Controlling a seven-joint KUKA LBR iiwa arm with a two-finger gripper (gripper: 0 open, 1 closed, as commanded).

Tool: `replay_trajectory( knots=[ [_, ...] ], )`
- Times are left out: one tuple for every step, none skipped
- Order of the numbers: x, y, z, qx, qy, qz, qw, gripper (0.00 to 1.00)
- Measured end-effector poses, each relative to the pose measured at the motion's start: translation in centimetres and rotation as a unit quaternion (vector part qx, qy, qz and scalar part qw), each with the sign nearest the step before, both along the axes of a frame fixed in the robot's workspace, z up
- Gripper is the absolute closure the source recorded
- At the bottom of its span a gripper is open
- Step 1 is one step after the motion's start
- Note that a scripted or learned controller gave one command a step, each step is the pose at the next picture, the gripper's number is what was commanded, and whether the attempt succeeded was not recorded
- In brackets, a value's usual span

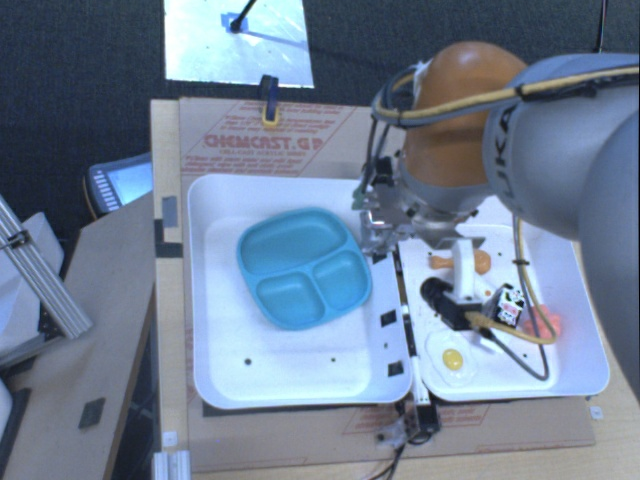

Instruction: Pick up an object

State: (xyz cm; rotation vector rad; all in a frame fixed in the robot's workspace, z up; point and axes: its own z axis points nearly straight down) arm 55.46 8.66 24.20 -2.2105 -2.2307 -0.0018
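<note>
In the left bin [215,368] a blue divided plate [303,266] lies flat, towards the bin's back right. My gripper [378,240] hangs over the wall between the two bins, just off the plate's right rim. The right bin [590,368] holds a toy fried egg [452,358] near the front, an orange piece [441,261] partly hidden behind the wrist, a pink piece [549,323] on the right, and a small black-and-white box [510,306].
The arm's grey body and orange band [460,118] cover the back of the right bin. A cardboard sheet [260,138] lies under both bins. A shiny panel [235,28] stands at the back left.
</note>
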Motion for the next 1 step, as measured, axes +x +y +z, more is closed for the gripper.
replay_trajectory(
  knots=[
    [0.05, -0.27, 0.02, -0.0006, 0.0, -0.003, 1.0, 0.0]
  ],
)
